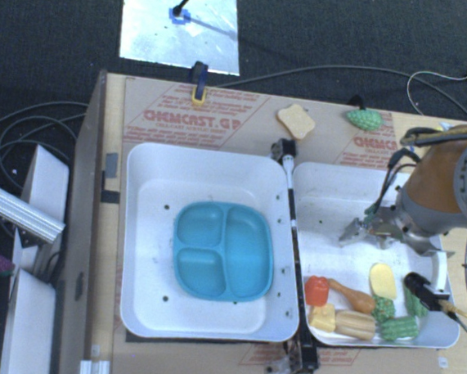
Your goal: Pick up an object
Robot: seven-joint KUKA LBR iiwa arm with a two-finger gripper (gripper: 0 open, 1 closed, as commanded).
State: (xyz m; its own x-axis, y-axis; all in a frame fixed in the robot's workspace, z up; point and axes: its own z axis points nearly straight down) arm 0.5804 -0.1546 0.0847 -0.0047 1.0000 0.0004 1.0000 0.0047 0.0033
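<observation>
Fingers (359, 229) hover inside right white bin (332, 191).

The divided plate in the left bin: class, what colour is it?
Light blue; the plate shows clearly in the camera view.

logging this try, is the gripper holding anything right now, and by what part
Nothing is held: the gripper hangs over bare floor of the right bin, apart from the toy food.

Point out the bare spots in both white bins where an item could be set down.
Right white bin: the upper floor between the centre divider and the hand is bare; its lower edge is crowded by the red tomato, orange carrot, yellow lemon-shaped piece and green vegetables. Left white bin: a narrow bare margin rings the blue divided plate.
</observation>
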